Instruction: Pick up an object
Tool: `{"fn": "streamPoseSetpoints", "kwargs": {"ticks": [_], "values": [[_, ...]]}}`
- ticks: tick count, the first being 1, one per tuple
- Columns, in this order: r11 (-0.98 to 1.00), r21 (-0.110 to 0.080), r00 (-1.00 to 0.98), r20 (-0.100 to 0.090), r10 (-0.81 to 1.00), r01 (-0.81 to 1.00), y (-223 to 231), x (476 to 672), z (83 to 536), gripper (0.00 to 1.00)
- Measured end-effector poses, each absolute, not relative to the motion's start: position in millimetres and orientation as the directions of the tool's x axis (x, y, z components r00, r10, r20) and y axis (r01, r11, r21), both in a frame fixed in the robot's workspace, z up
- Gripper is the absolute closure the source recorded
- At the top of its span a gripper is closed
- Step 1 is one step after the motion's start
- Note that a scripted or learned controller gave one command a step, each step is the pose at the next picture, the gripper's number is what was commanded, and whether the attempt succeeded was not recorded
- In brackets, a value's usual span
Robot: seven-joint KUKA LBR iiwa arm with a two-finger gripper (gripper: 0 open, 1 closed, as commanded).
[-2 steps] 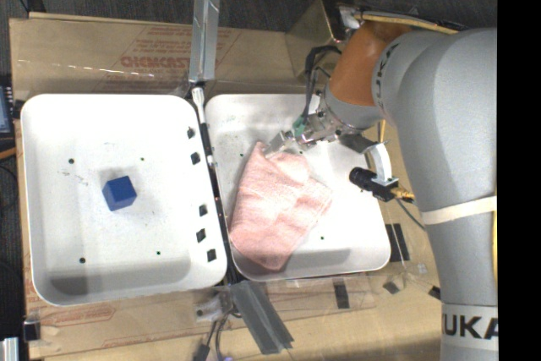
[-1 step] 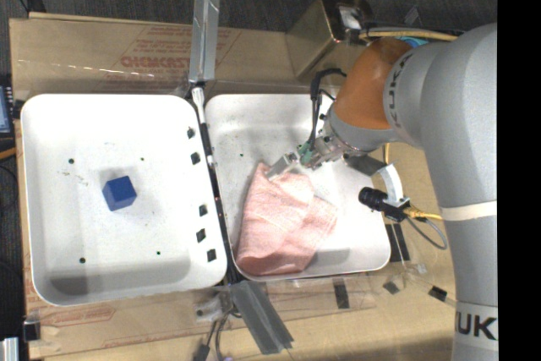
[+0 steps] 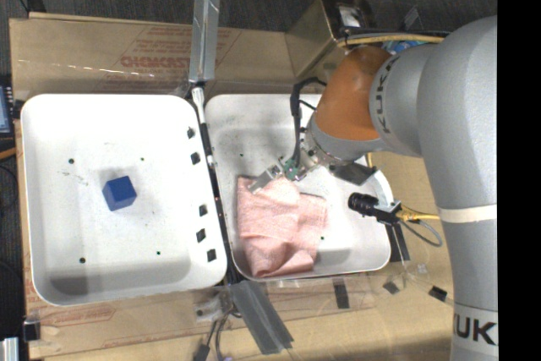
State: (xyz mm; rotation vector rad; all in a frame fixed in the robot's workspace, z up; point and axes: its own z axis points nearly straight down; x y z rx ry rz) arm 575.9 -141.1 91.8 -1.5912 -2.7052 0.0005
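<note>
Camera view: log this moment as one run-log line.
arm: over right bin | gripper: at pink cloth's top edge | grasp: cannot tell | blue cube: left bin, untouched

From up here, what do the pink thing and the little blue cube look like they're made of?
The pink thing looks like soft cloth: it lies crumpled, with folds and a matte surface. The blue cube seems rigid, maybe foam or plastic, with flat faces, crisp edges and a dull finish.
</note>
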Motion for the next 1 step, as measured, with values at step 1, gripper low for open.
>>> {"fn": "streamPoseSetpoints", "kwargs": {"ticks": [1], "values": [[0.361, 0.001, -0.361, -0.002, 0.933, 0.933, -195.3, 582.6, 93.8, 0.0]]}}
